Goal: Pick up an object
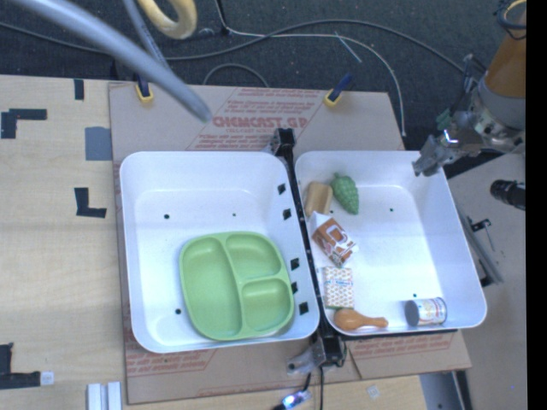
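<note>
While the gripper (pixel 430 159) is hovering at the right bin's (pixel 444 220) far right rim, grasp state unreadable.
Approach step running; next needing descent toward the can (pixel 426 312).

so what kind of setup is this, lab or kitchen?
Most likely a robot lab's bin-picking bench: two white bins clamped over a cardboard sheet, a gripper at the right bin's rim, cables across dark carpet. The green divided plate and toy food look like test props.
</note>
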You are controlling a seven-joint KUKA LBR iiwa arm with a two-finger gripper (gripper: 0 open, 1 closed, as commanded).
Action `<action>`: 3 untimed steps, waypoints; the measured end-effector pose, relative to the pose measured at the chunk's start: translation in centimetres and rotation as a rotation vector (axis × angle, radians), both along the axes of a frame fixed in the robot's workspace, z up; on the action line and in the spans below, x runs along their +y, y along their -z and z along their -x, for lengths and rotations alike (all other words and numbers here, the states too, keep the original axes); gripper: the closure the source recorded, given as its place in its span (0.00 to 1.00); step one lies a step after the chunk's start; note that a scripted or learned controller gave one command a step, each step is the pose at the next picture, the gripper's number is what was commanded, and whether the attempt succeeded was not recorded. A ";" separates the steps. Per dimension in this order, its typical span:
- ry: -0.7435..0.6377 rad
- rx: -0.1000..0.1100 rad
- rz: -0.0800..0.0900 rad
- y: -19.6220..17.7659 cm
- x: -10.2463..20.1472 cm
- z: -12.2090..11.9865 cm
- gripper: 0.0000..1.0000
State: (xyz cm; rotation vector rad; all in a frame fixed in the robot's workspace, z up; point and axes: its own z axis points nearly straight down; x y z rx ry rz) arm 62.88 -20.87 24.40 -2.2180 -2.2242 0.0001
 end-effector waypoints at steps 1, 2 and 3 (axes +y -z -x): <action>-0.001 0.006 0.000 1.1 5.1 0.6 1.00; -0.001 0.006 -0.001 0.5 10.0 2.3 1.00; -0.003 0.007 0.000 0.4 15.9 4.0 1.00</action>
